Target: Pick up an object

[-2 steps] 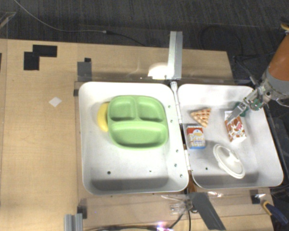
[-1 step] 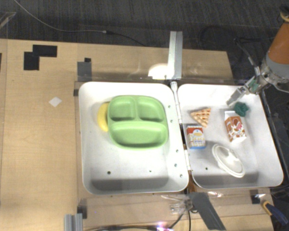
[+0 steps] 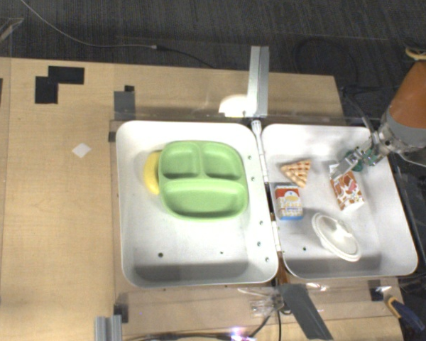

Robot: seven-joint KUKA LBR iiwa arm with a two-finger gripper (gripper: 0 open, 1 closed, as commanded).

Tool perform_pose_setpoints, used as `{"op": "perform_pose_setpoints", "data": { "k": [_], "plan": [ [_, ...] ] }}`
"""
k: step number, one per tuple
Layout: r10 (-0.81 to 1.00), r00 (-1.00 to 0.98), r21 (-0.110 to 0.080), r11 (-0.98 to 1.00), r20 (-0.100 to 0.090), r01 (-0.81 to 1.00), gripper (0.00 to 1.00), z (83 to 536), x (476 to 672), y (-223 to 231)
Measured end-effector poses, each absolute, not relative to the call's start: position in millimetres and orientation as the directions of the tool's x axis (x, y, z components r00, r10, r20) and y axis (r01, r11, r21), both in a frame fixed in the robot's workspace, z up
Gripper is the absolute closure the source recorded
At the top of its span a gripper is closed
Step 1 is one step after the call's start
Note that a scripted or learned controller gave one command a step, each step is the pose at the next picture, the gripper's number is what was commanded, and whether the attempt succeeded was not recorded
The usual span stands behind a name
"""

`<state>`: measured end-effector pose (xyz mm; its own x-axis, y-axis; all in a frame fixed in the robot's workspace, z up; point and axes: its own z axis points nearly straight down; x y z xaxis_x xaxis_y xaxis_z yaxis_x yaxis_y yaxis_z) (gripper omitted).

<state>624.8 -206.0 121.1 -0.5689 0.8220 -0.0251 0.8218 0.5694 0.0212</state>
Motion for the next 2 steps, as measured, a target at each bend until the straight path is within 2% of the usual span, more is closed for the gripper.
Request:
{"op": "perform_pose_setpoints", "data": {
  "k": [1,2],
  "plan": [
    [0.701,-0.711,0.026,0.713,-0.051,0.701,0.00,110,625.8,-210],
    [0.907,-0.421,0.006,0.421,-0.005,0.907,0.00,164,645.2,-205]
  ]
}}
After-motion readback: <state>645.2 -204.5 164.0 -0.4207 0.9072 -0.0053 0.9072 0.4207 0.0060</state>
